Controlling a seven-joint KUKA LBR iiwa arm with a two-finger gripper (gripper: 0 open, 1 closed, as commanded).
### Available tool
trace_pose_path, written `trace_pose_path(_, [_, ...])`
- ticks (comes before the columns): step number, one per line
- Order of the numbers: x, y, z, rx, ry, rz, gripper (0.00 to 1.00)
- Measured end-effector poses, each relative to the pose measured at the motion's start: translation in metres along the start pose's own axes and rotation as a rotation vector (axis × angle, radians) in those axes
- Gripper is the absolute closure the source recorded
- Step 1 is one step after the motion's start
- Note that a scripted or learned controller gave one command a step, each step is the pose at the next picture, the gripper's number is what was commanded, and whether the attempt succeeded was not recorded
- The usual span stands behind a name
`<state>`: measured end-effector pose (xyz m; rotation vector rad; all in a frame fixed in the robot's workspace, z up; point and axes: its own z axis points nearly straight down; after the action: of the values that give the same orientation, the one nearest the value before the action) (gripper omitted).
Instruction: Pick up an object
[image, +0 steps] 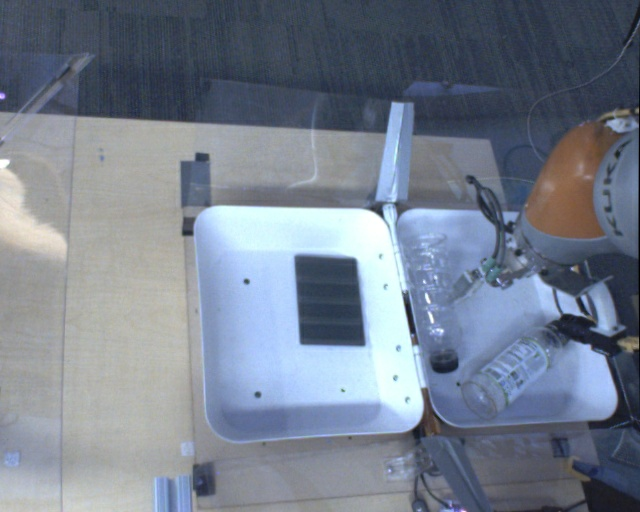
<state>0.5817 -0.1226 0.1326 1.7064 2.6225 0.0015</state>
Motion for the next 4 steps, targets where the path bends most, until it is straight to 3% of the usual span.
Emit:
trace_pose_path(1, [-0.012, 0.089, 0.043, 0.015, 0.01, 0.063, 0.0])
trace_pose_path(2, [0.018, 0.046, 0.024, 0.002, 0.007, -0.025, 0.0])
trace_pose_path(3, [0.003, 0.037, -0.015, 0.002, 0.006, 0.183, 0.0])
trace_pose_path(4, [-0.061, 0.043, 0.023, 0.003, 0.006, 0.191, 0.0])
